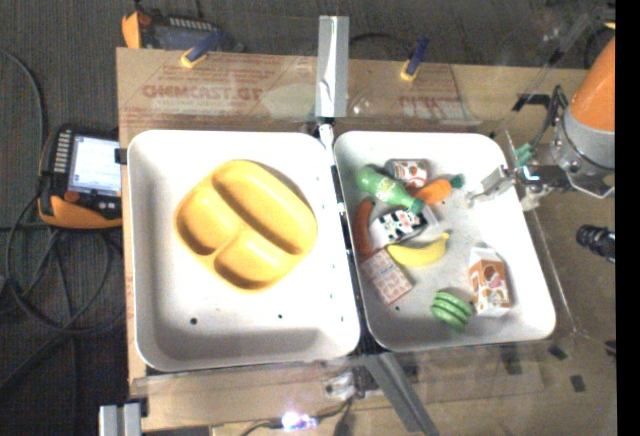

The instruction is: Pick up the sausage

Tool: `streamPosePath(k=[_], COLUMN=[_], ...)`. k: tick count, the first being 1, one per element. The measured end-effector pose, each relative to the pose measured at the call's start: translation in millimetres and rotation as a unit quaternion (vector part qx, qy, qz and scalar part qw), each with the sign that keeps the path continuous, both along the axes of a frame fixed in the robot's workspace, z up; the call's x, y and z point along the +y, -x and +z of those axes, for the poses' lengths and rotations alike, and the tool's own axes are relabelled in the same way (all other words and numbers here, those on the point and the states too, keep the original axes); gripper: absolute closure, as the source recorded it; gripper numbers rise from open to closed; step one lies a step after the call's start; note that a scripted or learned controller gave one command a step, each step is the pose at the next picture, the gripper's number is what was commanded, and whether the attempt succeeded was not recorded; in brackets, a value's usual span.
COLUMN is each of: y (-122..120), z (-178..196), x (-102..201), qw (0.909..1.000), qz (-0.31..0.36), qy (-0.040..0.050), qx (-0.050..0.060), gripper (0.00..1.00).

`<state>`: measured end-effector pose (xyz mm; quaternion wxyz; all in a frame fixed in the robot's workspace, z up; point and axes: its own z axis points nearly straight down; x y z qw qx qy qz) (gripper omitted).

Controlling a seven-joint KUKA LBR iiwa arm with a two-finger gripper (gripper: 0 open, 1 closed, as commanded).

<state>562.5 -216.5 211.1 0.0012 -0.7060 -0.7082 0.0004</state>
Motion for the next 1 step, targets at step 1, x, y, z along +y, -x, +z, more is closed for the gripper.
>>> streamPosePath(k=[1], y=[-32.5], z=[-92.5], x=[84.0], qw=[0.9991], qz=[0.041], qy=[0.0037], qx=[-0.008], gripper=[0.00])
